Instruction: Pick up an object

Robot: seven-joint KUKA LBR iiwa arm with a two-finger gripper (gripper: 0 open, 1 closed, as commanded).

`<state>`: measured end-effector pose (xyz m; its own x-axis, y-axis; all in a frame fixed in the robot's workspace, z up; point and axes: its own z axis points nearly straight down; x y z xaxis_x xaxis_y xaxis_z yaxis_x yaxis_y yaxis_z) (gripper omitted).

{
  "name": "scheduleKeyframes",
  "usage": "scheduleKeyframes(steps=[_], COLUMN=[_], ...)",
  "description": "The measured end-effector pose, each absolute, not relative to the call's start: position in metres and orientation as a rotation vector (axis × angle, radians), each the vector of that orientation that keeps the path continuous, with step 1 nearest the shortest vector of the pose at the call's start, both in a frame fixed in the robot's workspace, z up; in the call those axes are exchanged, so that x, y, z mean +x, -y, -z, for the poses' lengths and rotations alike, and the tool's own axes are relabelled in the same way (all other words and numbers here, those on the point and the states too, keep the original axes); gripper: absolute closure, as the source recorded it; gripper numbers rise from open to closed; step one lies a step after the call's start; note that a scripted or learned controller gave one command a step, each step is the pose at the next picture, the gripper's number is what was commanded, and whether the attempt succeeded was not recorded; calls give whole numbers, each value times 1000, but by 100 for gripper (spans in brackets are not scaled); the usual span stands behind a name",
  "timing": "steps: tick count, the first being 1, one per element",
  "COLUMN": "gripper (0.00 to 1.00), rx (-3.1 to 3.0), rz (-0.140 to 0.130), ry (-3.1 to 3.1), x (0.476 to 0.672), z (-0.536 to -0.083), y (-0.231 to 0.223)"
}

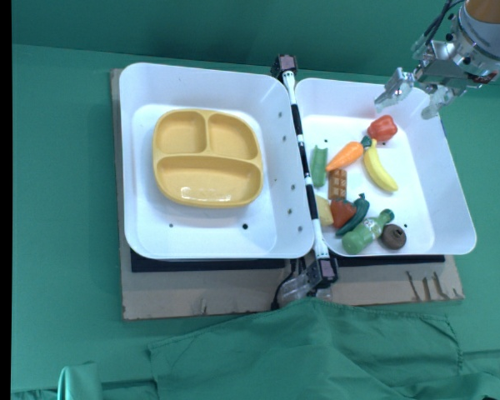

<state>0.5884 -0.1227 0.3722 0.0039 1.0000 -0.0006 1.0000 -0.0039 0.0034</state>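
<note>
Because the task names no particular item, the banana (380, 170) serves here as the likeliest target: it lies in the right bin (450, 198), just below the red pepper (383, 127), with its long axis running from upper left to lower right and its lower tip pointing toward the bin's near right corner. Left of the banana sit a carrot (345, 155), a green pod (318, 165) and a brown waffle-like piece (338, 184); below and left of it a green bottle (363, 234) and a brown round piece (393, 237) crowd together. Above the banana, over the bin's far rim, hangs the pincer (415, 92), fingers spread apart and holding nothing. A descent across the banana's curve rather than square to its length would probably let it roll free; closing near the pepper risks nudging both. The left bin (142, 223) carries a yellow divided plate (207, 158).
</note>
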Motion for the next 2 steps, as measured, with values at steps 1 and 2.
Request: scheduleKeyframes(steps=[1, 2], gripper=[0, 0], rx=[2230, 2231], rz=[7, 8], ry=[-2213, -2216], x=[623, 597], z=[-287, -187], y=[172, 188])
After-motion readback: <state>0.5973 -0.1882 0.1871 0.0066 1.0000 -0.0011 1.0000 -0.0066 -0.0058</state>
